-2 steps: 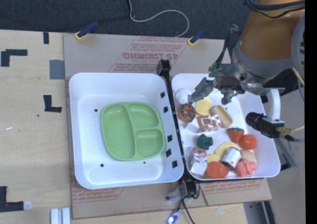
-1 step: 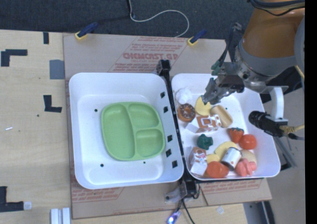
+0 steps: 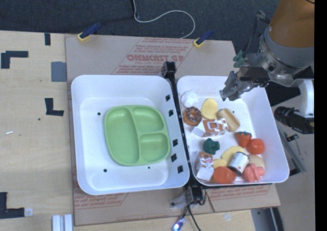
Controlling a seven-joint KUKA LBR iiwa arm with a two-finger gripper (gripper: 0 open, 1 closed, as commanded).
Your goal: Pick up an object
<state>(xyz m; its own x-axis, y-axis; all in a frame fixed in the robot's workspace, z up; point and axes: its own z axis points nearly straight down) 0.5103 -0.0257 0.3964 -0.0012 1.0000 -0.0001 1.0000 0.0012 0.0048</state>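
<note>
Toy food items (image 3: 225, 143) lay heaped in the right bin (image 3: 273, 122), among them a doughnut (image 3: 192, 116), a hot dog (image 3: 228, 119) and a tomato (image 3: 255, 146). Above the bin's far right corner hung the end effector (image 3: 231, 92); how its grip stood could not be told. A green divided plate (image 3: 137, 135) sat in the left bin (image 3: 84, 122).
</note>
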